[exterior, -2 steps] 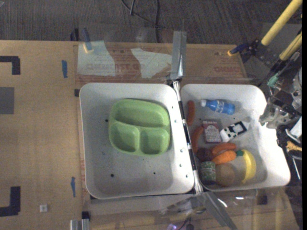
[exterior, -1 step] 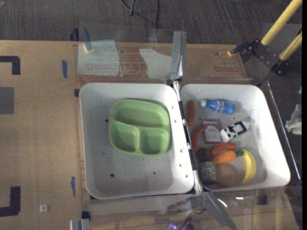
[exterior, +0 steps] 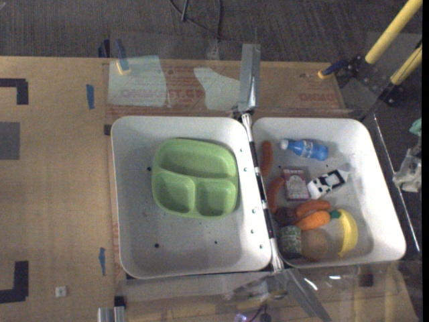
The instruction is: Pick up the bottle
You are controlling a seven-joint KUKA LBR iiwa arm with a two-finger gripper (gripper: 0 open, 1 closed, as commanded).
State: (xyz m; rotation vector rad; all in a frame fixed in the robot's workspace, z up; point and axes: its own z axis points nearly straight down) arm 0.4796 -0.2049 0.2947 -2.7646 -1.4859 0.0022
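Note:
The bottle (exterior: 305, 149) is blue with a white cap and label. It lies on its side near the back wall of the right bin (exterior: 382, 180), cap pointing left. To its left an orange-red sausage (exterior: 267, 157) lies along the bin's left wall. A small reddish box (exterior: 295, 184) and a black-and-white toy (exterior: 327, 183) sit just in front of the bottle, with a narrow gap between them and it.
Toy food crowds the right bin's front: carrots (exterior: 313, 215), a yellow banana (exterior: 346, 231), a brown potato (exterior: 315, 245), a green can (exterior: 290, 240). The left bin (exterior: 134, 233) holds a green divided plate (exterior: 196, 178). A pale fixture (exterior: 409, 170) stands at the right edge.

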